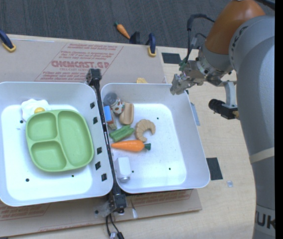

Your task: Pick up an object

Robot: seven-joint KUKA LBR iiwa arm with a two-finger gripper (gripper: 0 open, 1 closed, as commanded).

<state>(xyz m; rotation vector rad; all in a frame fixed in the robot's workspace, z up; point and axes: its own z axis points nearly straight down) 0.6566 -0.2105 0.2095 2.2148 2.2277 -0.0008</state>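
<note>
My claw (177, 87) hung over the right bin's (191, 176) upper right corner; its state I cannot tell. The carrot (127, 146) lay among other toys, well apart. Nothing was picked yet.

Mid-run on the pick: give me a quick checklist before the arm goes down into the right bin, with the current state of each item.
1. End effector empty: cannot tell, too small and blurred.
2. End effector over targets: not ok, it sits at the right bin upper right corner.
3. Targets in bin: ok, carrot, croissant, green pod and white block lie there.
4. Carrot isolated: not ok, the green pod lies against it.
5. Green plate out of the way: ok, in the left bin.
</note>
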